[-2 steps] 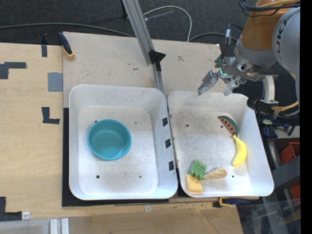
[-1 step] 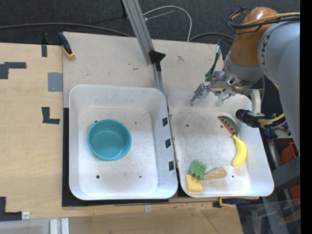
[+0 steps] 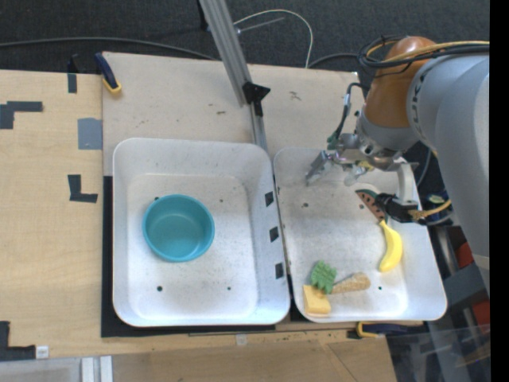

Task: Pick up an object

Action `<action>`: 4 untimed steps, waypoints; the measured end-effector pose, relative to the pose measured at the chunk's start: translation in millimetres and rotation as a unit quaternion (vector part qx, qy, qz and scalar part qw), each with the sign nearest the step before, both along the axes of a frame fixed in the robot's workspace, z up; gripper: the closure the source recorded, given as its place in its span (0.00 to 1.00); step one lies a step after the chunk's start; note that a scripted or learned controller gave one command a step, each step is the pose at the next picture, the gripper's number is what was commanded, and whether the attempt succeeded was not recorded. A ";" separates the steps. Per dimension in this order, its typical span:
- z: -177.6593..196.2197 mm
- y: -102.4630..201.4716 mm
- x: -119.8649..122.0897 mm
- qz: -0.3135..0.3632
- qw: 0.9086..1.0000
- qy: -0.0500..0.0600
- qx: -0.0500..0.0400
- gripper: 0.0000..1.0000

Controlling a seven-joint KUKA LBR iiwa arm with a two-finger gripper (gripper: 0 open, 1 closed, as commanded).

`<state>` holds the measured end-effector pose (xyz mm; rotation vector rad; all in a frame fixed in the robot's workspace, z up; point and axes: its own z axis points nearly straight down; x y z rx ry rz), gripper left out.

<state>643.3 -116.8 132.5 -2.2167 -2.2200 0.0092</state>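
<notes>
My gripper (image 3: 334, 167) hangs over the far end of the right bin (image 3: 318, 213), its fingers spread open with nothing between them. A yellow banana (image 3: 390, 247) lies near the bin's right wall, below and to the right of the gripper. At the near end lie a green leafy toy (image 3: 322, 276), a yellow block (image 3: 316, 302) and a tan stick-shaped piece (image 3: 351, 283), close together. A teal bowl (image 3: 179, 228) stands upright in the left bin (image 3: 135, 293).
A grey metal post (image 3: 231, 42) slants down to the bench just above the wall between the two bins. The arm's grey body and orange band (image 3: 394, 86) fill the upper right. A yellow-tipped clamp (image 3: 109, 76) sits at the bench's far left corner.
</notes>
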 end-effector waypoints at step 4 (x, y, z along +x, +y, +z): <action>78.4 -1.7 6.5 0.000 1.000 -0.006 0.000 1.00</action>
